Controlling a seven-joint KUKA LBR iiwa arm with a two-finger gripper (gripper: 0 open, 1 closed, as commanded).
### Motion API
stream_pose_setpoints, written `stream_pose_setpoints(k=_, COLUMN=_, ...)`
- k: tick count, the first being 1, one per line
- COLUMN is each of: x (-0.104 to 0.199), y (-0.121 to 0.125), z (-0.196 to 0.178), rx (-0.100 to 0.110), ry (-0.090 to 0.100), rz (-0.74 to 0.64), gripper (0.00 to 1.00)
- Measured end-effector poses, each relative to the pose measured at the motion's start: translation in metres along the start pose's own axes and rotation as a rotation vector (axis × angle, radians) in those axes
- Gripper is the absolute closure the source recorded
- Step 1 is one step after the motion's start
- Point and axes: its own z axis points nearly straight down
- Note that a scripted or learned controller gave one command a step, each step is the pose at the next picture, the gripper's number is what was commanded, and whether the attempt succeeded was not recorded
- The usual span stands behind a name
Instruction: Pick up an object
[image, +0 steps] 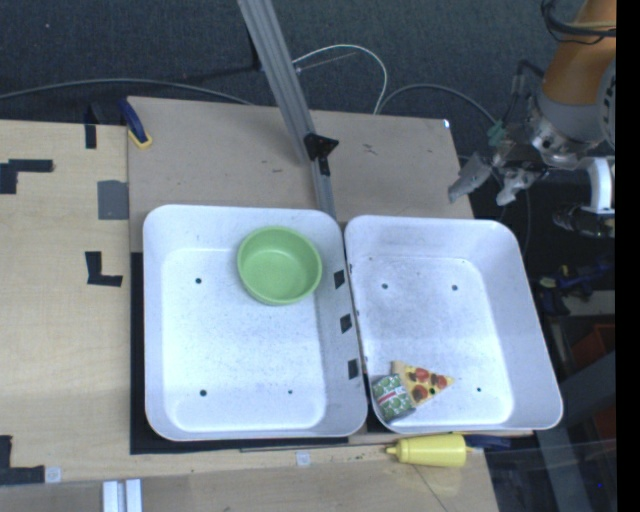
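Observation:
A green bowl (280, 264) sits upright in the left white bin (170, 330), near its far edge. A toy pizza slice (424, 381) lies at the near left of the right white bin (500, 300), touching a small green printed packet (393, 396). A yellow bottle (433, 450) lies on its side on the bench just outside the right bin's near rim. My gripper (492, 181) hangs beyond the right bin's far right corner, above the bench edge, with its two fingers spread apart and nothing between them. It is far from every object.
A grey metal pole (290, 90) slants down from the top to the gap between the bins. Cables loop across the bench behind the bins. Black tape marks and a blue-yellow clamp (135, 124) lie on the left of the bench.

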Motion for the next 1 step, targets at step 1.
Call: stream_pose_setpoints(k=1, x=-0.0002, y=-0.0001, z=0.0000, rx=0.001, ry=0.000, rz=0.000, gripper=0.00)
